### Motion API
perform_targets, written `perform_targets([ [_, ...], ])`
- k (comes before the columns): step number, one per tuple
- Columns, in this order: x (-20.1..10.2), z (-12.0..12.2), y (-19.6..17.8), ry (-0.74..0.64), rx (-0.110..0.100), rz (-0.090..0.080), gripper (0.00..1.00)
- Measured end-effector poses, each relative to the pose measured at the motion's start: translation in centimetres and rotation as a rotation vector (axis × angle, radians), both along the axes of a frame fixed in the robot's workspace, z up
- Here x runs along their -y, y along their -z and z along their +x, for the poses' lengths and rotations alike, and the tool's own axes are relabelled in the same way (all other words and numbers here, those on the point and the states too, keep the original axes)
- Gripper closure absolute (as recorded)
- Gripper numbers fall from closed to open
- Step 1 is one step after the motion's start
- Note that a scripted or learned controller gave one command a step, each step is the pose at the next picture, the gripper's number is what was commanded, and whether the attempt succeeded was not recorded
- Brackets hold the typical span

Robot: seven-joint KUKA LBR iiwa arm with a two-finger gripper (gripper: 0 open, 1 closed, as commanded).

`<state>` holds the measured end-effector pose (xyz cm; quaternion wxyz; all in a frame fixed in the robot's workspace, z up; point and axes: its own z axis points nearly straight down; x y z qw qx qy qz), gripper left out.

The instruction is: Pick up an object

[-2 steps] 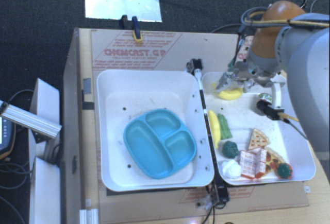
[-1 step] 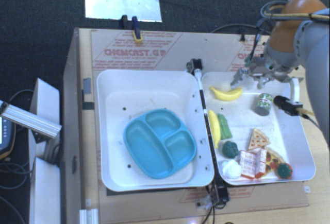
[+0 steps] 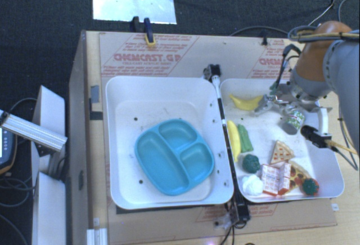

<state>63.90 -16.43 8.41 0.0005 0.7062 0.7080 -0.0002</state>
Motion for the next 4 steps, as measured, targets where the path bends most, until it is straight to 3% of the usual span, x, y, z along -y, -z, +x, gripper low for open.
perform_targets([
  [1, 3.4, -3.5, -0.1, 0.001, 0.001, -0.001, 0.0],
  [2, 3.5, -6.9, 0.0, 0.002, 0.001, 0.0, 0.0],
  [3, -6.2, -4.4, -0.1, -0.001, 0.002, 0.002, 0.0],
  [4, -8.1, 0.0, -1.2, -0.002, 0.003, 0.001, 0.0],
])
